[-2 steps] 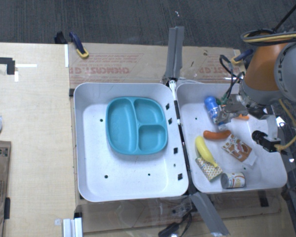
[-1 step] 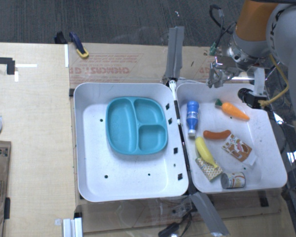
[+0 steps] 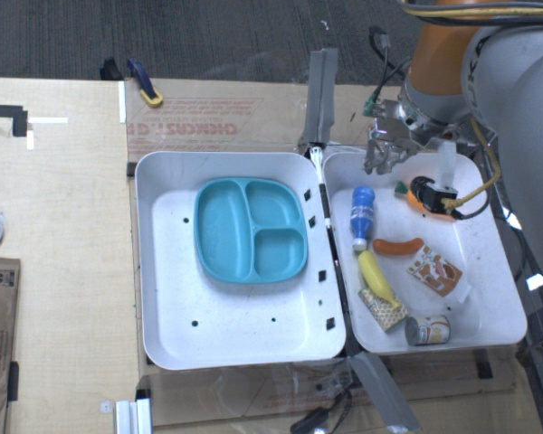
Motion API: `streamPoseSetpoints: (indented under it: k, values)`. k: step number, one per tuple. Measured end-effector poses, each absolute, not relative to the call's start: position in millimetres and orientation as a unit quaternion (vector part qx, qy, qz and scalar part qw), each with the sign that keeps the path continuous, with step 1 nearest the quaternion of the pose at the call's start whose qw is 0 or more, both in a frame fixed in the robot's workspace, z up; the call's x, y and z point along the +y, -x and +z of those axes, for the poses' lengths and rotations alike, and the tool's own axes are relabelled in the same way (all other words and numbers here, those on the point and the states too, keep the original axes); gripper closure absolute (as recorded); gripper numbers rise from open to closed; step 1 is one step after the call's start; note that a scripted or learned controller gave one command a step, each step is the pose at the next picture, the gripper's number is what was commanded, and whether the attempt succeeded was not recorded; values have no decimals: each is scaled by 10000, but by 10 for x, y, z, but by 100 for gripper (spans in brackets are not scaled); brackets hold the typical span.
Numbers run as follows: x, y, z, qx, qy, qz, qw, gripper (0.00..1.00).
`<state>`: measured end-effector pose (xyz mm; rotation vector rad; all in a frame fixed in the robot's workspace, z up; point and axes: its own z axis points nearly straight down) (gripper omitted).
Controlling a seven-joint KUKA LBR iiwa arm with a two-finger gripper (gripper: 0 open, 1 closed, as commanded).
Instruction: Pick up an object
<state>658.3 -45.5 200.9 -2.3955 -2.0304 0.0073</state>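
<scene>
Wooden bench (image 3: 54,242) bearing two white bins, arm over the right one.

Nearest in the right bin (image 3: 498,328), at 6 o'clock: a can (image 3: 428,330), then a banana (image 3: 375,275), snack packet (image 3: 433,271) and sausage (image 3: 398,247); a bottle (image 3: 362,215) lies beyond. Farthest, at 12 o'clock, the gripper (image 3: 383,155) hangs (fingers too blurred to tell). A teal divided plate (image 3: 251,230) sits in the left bin (image 3: 163,333).
</scene>
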Motion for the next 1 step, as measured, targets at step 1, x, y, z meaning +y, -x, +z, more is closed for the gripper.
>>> streamPoseSetpoints:
  k: [1]
  values:
    - [-454, -6583, 2010, -6466, 7628, 22, 6, 0]
